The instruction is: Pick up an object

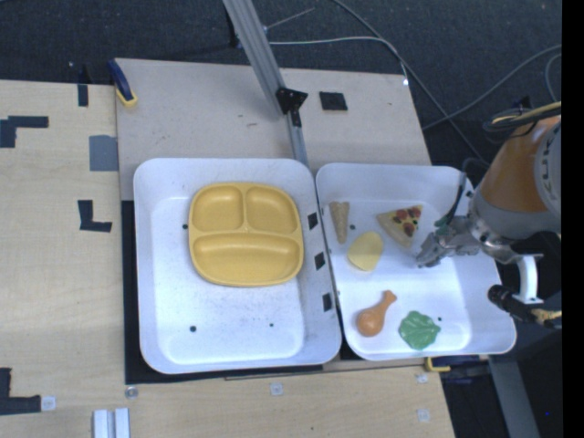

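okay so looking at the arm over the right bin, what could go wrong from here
The tool hovers just right of the pizza slice, which lies flat, so it could slide away rather than be gripped. The tool also sits close to the right bin wall where the arm enters, so a descent might clip the rim. The yellow chip nearby could get nudged.

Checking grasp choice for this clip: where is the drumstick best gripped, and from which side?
Probably across the narrow shaft of the drumstick, coming straight down from above. It lies flat and diagonal with free floor on both sides, and the shaft is slimmer than the rounded meat end. The end effector sits up beside the pizza slice.
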Motion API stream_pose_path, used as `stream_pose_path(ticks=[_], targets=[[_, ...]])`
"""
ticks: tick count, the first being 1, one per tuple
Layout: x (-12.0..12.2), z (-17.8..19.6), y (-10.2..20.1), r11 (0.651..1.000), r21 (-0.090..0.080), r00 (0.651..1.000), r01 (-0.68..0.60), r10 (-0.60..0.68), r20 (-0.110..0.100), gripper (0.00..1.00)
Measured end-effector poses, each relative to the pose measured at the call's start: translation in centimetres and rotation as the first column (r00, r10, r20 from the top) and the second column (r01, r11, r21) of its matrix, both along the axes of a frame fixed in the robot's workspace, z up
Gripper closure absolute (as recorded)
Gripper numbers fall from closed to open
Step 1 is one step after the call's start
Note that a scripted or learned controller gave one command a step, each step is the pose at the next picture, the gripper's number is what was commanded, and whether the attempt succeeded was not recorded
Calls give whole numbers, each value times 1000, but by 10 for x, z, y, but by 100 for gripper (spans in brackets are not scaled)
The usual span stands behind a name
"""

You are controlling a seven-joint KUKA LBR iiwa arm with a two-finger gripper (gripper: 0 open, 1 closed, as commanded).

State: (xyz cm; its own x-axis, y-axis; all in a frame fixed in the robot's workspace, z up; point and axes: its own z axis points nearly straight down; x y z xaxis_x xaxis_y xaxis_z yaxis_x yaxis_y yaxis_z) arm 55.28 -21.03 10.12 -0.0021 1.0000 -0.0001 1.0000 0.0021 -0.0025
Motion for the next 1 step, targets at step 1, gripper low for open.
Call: stream_pose_path(ticks=[1], targets=[[3,42,0,1000,-1,1000,1,-1,5,100]])
